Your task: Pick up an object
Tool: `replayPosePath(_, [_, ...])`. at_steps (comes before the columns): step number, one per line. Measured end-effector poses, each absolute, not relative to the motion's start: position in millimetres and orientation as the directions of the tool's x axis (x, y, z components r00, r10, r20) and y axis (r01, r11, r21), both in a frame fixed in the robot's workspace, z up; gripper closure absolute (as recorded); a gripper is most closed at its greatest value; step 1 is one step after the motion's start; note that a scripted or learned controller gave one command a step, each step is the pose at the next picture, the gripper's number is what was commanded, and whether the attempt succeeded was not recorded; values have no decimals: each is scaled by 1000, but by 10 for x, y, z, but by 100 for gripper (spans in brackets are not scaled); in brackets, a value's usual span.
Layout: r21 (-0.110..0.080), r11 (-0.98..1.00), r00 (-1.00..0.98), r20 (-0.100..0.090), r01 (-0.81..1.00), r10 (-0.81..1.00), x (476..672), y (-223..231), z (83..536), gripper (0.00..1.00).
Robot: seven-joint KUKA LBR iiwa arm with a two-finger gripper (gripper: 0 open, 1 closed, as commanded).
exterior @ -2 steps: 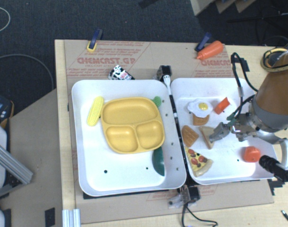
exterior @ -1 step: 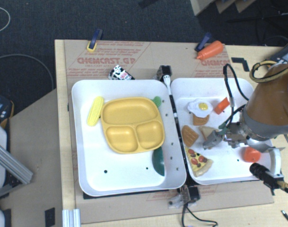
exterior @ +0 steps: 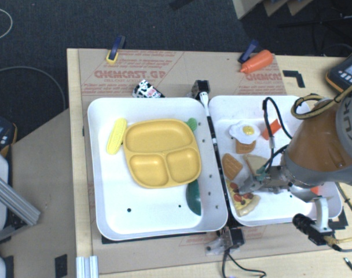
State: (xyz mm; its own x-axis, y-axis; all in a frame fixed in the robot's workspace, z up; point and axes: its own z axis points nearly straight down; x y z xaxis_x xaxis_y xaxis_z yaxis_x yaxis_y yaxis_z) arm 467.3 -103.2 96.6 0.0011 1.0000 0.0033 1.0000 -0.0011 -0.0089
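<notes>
Toys lie scattered in the right bin (exterior: 315,216), where the grey arm (exterior: 321,149) reaches in from the right and its jaws (exterior: 249,184) sit low over a cluster of play food near the bin's left wall. Whether the jaws are wide or narrow cannot be told, since the tips blend into the items beneath them, and nothing can be seen lifted between them. Just under the jaws lies a pizza slice (exterior: 244,200), with a brown bread-like piece (exterior: 231,165) touching the cluster from above. Farther up the same bin sits a fried egg (exterior: 245,132) resting on a small brown piece (exterior: 245,146). The left bin (exterior: 106,213) holds a yellow divided plate (exterior: 161,152) near its middle, a corn cob (exterior: 116,135) just beside the plate's left edge, and a dark green object (exterior: 194,197) at the plate's lower right, close to the bin's right wall. On the table (exterior: 77,86) behind the bins lie an orange carrot (exterior: 256,61) and a small black-and-white toy (exterior: 146,90).
</notes>
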Motion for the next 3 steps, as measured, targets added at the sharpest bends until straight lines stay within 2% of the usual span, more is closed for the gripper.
replayPosePath(1, [-1, -1, 1, 2, 1000, 1000, 4682, -1033, 870, 0])
replayPosePath(2, [5, 0, 0, 5, 1000, 1000, 4699, -1009, 985, 100])
replayPosePath(3, [5, 0, 0, -2, 1000, 1000, 4628, -1047, 1458, 100])
